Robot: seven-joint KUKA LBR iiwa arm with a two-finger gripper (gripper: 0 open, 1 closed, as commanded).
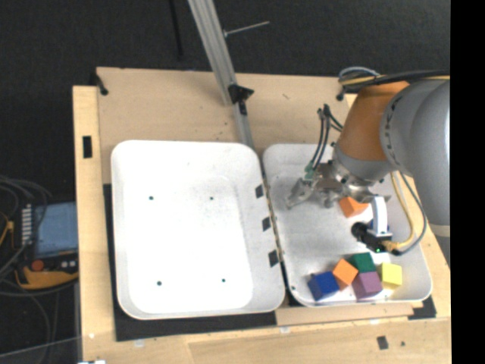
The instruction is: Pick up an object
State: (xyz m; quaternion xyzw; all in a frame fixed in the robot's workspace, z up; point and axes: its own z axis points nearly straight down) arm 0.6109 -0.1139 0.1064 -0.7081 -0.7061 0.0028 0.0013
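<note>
1. Camera view, general layout: two shallow white bins sit side by side on a tan bench (189, 105). The left bin (186, 226) occupies the centre of the frame; the right bin (303, 237) lies in the right half.
2. My arm (413, 142) enters from the right edge, grey with an orange band (367, 123) above the wrist, and hangs over the upper part of the right bin.
3. My gripper (307, 192) points toward the left, over the upper left area of the right bin, near the divide between the bins. Whether it is spread or pressed together I cannot tell; nothing is visibly pinched in it.
4. Candidate objects, lower right corner of the right bin, clustered and touching: blue block (323, 285), orange block (345, 271), green block (364, 262), purple block (368, 283), yellow block (392, 274).
5. A second orange block (352, 205) lies just below my wrist, apart from the cluster.
6. A slanted metal rail (216, 48) crosses the upper centre of the frame.
</note>
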